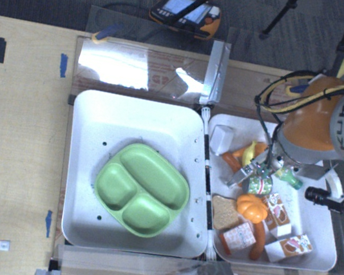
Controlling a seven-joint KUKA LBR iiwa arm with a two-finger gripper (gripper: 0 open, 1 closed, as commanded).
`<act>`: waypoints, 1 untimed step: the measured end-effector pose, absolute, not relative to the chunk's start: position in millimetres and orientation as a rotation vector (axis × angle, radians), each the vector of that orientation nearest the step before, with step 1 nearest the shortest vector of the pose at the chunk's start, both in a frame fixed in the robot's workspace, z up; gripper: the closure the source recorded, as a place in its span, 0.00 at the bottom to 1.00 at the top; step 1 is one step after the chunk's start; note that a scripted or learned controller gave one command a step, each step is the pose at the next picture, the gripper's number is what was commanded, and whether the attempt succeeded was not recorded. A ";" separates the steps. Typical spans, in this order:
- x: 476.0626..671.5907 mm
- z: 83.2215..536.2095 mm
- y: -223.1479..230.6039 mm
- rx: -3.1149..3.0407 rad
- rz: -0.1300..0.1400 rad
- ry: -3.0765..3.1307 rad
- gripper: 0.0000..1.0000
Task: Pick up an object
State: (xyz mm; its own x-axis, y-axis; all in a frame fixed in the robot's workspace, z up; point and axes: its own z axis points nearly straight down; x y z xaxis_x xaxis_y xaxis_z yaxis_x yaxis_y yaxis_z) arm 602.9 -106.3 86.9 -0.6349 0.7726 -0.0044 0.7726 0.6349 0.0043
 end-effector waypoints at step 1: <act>604.8 98.3 -106.0 1.339 0.008 2.828 1.00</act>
